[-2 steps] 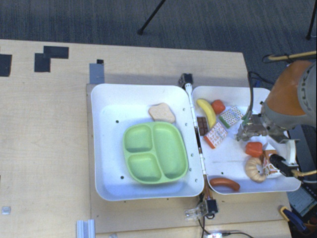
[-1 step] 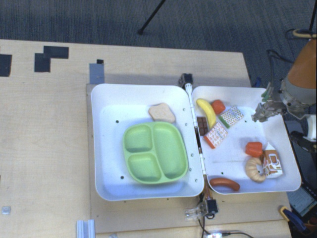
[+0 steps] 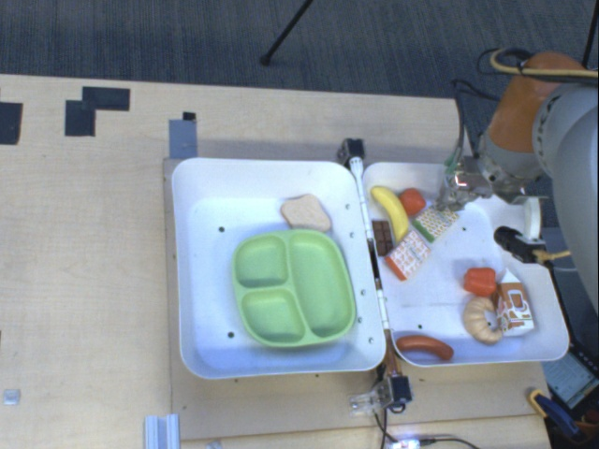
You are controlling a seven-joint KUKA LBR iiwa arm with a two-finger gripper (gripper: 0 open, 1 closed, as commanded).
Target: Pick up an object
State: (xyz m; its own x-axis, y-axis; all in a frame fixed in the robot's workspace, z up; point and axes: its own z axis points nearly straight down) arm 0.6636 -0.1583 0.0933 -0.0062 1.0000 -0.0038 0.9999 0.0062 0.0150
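The bench (image 3: 84, 279) is light wood and has two shallow white bins sitting side by side on it, the left bin (image 3: 187, 279) and the right bin (image 3: 547, 330) touching. Black tape patches (image 3: 94, 108) sit near its back-left corner.

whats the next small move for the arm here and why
Probably a short drop straight down onto the green-and-white packet. The gripper sits at the far edge of the right bin, just above that packet, with the tomato and banana crowded to its left, so the packet looks like the closest target.
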